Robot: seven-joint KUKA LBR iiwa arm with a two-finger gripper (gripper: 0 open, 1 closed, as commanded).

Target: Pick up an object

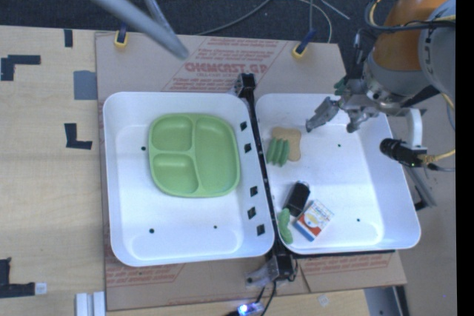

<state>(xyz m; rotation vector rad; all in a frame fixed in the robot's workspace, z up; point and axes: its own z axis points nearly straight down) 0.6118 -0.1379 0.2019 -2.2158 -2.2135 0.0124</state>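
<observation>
Bench with a cardboard sheet and two white bins

The pale wooden bench (44, 159) carries a brown cardboard sheet (222, 59) with red print, held at its far edge by two yellow clamps (121, 38). Black tape marks (74, 135) dot the bench's left side. On the cardboard, the left bin (126, 233) and the right bin (385, 218) sit side by side, touching along a black clip strip (254, 159) at the middle. Dark cables (252, 0) trail past the bench's far edge.
</observation>
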